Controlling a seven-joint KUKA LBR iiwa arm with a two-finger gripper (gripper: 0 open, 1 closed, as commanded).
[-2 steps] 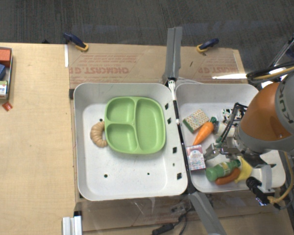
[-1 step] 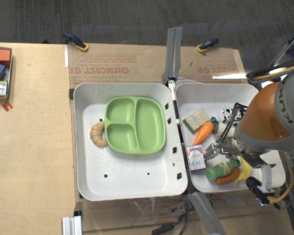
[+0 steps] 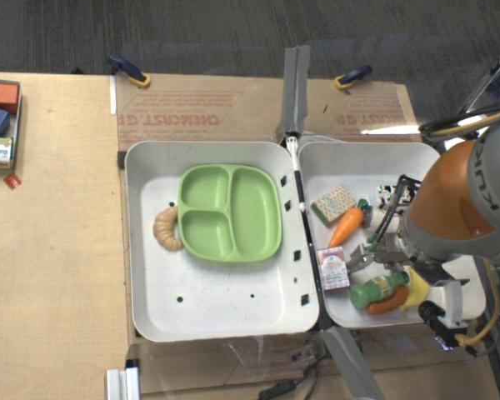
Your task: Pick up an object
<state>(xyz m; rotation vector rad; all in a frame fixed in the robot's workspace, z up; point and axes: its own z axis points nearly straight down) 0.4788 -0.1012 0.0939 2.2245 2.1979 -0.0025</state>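
Note:
The right bin [image 3: 362, 161] holds several toy foods: an orange carrot [image 3: 347, 224], a tan waffle-like block [image 3: 332, 202], a pink-and-white carton [image 3: 332, 268], a green bottle [image 3: 377, 290] and a red sausage-like piece [image 3: 386, 305] lying against a yellow piece [image 3: 419, 288]. My gripper [image 3: 368, 255] hangs low over the middle of this bin, just right of the carton, below the carrot and right above the green bottle. The grey and orange arm [image 3: 454, 202] covers the bin's right part.
The left bin [image 3: 146, 248] holds a green three-part plate [image 3: 232, 212] with a tan croissant [image 3: 167, 227] against its left side. Coloured blocks [image 3: 0, 115] lie at the bench's far left. A divider [image 3: 298, 215] separates the bins.

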